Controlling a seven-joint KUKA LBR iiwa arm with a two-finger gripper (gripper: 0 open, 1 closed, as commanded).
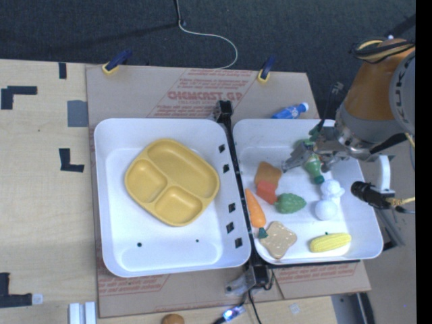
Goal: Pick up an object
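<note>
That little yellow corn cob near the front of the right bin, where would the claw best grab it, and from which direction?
Probably across the middle of the corn, coming straight down from above. It lies flat and on its own, long axis running left to right, so its narrow width fits between two fingers. The cracker and the white toy sit apart from it, though the bin wall is close on the near side.

brown cardboard sheet (196, 93) under both bins | blue-and-yellow clamps (116, 61) (266, 68) on its far edge | white cable (209, 36) looping over dark carpet (81, 19)

We view the bench (40, 181) from above, at a slant. Both white bins (108, 201) fit in frame.
</note>
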